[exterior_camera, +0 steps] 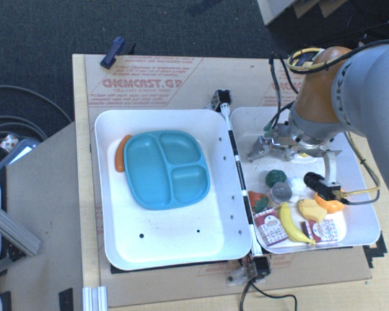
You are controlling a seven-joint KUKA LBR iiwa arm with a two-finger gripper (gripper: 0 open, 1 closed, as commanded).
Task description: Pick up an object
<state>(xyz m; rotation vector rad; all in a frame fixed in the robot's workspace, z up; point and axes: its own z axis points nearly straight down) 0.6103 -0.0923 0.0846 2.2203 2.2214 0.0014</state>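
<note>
Arm: grey KUKA arm (369, 89) with its orange band fills the upper right of the frame, reaching down over the right bin (366, 235).
Gripper: gripper (267, 146) hangs low near the right bin's upper-left corner, metal fingers (258, 151) pointing left; spread or pressed together cannot be told from here, and nothing is seen between them.
Pickable objects: a cluster lies in the lower half of the right bin, below the gripper — banana (290, 223), dark green ball (276, 177), grey ball (282, 190), yellow-and-orange toy (318, 208), red-and-white packets (270, 227).
Left bin: white left bin (123, 238) holds a blue divided tray (166, 168) with an orange piece (121, 153) tucked at its left edge.
Reading: the gripper appears poised above the heap, likely to descend on it.
</note>
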